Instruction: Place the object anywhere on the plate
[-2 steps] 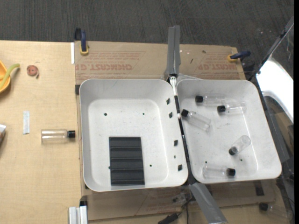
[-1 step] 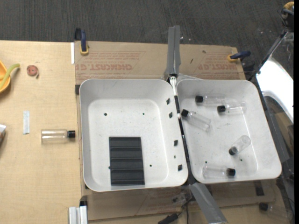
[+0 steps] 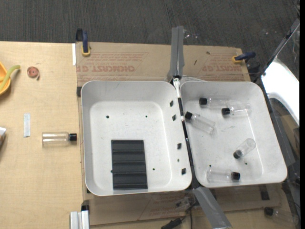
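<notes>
In the right bin [image 3: 267,123], 5 clear vials [image 3: 199,121], left bin [image 3: 95,128], black plate [image 3: 128,164].

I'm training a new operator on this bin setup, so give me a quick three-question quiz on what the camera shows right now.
1. True or false: the dark ridged plate lies in the left bin.
2. How many clear vials with black caps lie in the right bin? A) three B) five C) seven
3. Fill in: one more clear vial lies outside the bins, on the wooden bench to the ____ of the left bin.

Key: 1 true. 2 B, five: one near the top, one right of it, one by the inner wall, one lower right, one at the bottom. 3 left.
</notes>
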`<state>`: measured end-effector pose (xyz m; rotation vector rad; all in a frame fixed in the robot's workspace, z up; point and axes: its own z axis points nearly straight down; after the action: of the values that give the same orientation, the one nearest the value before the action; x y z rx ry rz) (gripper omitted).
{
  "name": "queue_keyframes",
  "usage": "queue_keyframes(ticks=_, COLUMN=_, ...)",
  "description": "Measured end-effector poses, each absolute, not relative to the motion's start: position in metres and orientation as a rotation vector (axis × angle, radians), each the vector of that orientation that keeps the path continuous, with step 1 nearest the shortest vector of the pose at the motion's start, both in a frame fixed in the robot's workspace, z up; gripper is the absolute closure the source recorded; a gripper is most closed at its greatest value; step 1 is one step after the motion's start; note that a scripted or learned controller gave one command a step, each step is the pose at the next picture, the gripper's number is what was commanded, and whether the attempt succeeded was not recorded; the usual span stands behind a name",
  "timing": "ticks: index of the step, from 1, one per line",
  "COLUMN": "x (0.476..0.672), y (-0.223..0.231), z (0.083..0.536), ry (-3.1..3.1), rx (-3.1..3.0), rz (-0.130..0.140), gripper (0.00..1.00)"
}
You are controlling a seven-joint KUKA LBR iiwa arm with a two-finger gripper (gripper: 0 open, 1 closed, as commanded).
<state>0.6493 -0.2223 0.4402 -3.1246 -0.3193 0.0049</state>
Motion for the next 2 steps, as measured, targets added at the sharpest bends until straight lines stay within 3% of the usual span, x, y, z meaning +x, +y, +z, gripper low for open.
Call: queue_keyframes(ticks=2, x=0.6521, y=-0.2217, z=0.4408, ry=-0.321, rx=-3.125, rz=0.003, gripper=0.0)
